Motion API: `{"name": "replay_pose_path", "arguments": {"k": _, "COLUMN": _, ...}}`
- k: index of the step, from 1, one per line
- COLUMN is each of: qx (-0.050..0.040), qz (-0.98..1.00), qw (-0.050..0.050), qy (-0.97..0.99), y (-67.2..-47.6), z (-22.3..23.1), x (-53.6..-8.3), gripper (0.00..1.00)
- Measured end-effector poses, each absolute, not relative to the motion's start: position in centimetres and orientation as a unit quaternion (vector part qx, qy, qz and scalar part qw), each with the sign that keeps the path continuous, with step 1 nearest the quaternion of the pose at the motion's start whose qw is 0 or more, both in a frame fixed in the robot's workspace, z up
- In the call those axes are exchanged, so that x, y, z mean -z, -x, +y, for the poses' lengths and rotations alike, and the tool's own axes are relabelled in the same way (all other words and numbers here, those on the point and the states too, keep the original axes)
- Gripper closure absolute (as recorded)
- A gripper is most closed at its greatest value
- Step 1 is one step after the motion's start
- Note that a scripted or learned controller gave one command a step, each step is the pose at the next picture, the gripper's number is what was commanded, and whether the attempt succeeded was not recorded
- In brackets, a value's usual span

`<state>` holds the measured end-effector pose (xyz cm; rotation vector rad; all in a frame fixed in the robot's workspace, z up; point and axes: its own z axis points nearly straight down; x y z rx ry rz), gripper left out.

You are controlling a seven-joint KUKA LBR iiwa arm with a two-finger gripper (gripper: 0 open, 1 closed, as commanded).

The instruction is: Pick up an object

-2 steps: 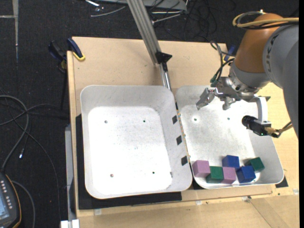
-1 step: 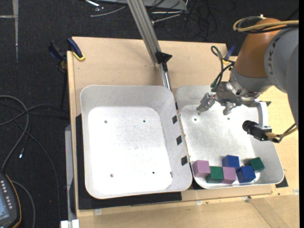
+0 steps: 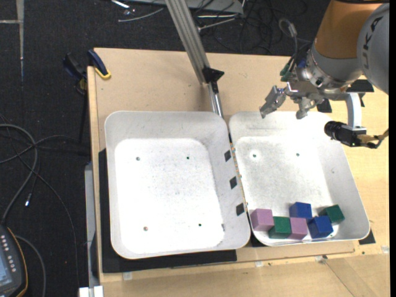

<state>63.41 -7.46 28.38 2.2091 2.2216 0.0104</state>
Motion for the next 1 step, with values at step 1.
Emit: {"name": "replay_pose_path", "arguments": {"k": 1, "qx": 0.0029, "qz": 0.706, "qw": -0.002, "qy": -0.709, "y": -66.18, "z": -12.29, "x": -17.36, "gripper": 0.00}}
